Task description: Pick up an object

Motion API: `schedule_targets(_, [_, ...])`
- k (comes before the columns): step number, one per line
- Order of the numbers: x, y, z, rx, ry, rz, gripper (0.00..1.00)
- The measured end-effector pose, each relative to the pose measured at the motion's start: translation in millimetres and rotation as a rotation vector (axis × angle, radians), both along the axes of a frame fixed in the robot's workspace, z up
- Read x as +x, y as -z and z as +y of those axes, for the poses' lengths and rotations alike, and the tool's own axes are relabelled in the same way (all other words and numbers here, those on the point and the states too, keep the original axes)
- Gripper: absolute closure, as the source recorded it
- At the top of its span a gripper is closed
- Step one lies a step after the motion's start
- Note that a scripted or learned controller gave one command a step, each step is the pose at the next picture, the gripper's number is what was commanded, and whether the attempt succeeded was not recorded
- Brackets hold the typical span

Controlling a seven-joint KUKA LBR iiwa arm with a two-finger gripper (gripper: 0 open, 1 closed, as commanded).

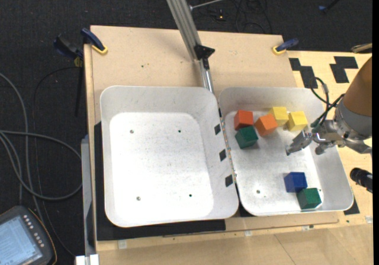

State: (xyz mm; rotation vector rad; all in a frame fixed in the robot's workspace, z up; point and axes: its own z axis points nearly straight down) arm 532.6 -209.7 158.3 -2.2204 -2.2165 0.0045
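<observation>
- Overhead, two white bins are seen side by side on the table (154, 59): the left bin (118, 101) and the right bin (337, 169).
- Toward the far side of the right bin, a red block (243, 119), an orange block (267, 124), two yellow blocks (279, 114) (298, 120) and a green block (246, 137) are clustered close together.
- Near the bin's near right corner, a blue block (295, 181) and a second green block (309, 197) are found just beside each other.
- The claw (301, 143) is seen over the right bin, between the two groups; whether it is apart or together cannot be told, and nothing is seen held.
</observation>
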Motion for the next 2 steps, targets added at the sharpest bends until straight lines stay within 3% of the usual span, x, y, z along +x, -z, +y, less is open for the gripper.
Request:
schedule_targets(1, [1.1, 62.8, -3.1, 0.000, -0.001, 0.000, 0.00])
schedule_targets(2, [2.9, 49.0, -3.6, -0.002, -0.001, -0.007, 1.00])
